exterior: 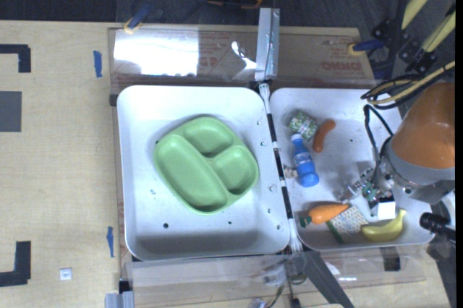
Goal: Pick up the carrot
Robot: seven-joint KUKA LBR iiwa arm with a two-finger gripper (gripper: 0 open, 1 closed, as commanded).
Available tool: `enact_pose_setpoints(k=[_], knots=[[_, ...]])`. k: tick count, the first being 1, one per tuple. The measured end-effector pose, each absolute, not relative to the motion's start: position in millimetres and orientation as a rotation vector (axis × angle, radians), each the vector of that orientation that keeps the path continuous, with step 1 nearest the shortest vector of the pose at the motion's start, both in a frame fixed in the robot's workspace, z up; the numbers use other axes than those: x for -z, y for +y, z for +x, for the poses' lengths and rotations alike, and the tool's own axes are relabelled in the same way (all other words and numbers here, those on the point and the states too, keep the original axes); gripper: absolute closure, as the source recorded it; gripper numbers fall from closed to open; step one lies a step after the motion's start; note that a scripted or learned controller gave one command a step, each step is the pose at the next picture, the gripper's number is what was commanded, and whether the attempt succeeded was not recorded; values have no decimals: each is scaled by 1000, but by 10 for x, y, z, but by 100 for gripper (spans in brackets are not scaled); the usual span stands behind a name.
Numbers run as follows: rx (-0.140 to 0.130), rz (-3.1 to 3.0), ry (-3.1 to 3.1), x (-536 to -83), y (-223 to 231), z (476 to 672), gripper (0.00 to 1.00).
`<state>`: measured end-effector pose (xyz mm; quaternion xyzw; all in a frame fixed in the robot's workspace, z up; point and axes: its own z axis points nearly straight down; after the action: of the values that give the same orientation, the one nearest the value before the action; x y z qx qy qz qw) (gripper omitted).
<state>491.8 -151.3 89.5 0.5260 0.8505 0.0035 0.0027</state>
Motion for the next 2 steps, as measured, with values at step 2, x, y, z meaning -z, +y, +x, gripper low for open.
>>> enact_pose_setpoints(k=[2], knots=[[-7, 1774, 2581, -888, -1065, 4826, 0]])
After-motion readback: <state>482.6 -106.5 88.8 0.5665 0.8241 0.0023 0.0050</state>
